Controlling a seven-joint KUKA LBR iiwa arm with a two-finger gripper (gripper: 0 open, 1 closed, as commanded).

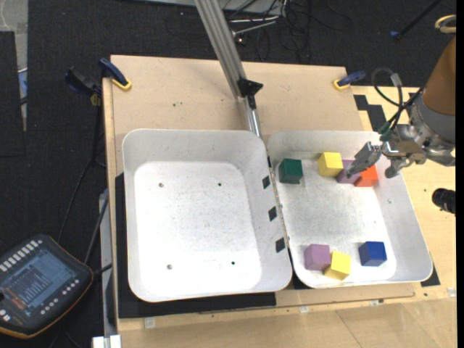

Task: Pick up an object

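Note:
The right bin (406,216) holds several small blocks. At its far side lie a green cube (291,170), a yellow cube (330,164), a purple block (347,172) and an orange block (368,177), the last two touching. Near the front sit a purple cube (317,256), a yellow block (338,266) and a blue cube (373,253). My gripper (382,161) hangs at the bin's far right corner, just above and to the right of the orange block. Its fingers are spread open with nothing between them.
The left bin (138,194) sits beside the right one, their rims meeting in the middle. A slanted metal pole (221,38) rises behind the bins. Blue and yellow clamps (114,72) grip the bench's far corners. A teach pendant (36,285) lies at bottom left.

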